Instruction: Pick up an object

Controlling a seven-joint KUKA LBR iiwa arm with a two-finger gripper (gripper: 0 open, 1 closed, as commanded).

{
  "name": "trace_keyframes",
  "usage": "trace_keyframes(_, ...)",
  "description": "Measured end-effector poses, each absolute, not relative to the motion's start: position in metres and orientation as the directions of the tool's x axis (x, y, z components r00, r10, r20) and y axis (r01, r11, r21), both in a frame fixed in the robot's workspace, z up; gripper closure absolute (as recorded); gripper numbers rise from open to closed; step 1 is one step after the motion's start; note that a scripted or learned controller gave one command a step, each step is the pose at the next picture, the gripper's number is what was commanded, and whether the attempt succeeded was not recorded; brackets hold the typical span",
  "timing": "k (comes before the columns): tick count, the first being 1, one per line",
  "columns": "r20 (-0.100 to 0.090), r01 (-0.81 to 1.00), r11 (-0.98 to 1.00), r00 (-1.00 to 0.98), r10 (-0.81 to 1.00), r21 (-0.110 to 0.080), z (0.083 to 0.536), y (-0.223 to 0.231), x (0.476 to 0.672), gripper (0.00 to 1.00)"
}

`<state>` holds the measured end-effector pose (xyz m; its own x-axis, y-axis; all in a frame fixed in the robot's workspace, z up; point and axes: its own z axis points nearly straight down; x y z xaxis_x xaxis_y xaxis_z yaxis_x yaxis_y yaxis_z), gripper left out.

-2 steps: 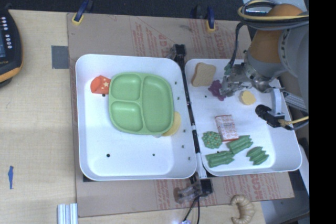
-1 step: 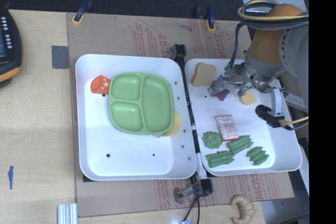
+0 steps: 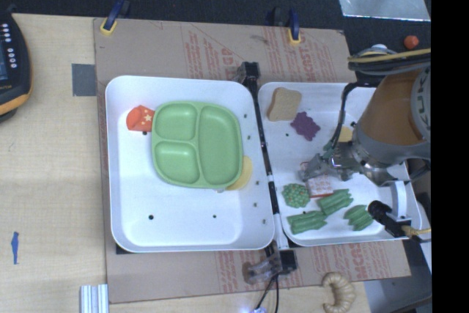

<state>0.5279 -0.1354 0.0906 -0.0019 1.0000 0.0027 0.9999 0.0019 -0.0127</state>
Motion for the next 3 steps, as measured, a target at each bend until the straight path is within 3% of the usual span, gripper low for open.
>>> trace_keyframes(1, -0.004, 1.000, 0.006, -0.006, 1.000, 0.007, 0.093, -0.180, 0.622, 0.00)
trace_keyframes(2, 0.004, 1.000, 0.003, -0.003, 1.000, -0.012, 0.091, -0.146, 0.537, 0.00)
trace_keyframes(3, -0.004, 1.000, 0.003, -0.003, 1.000, 0.004, 0.093, -0.208, 0.602, 0.00)
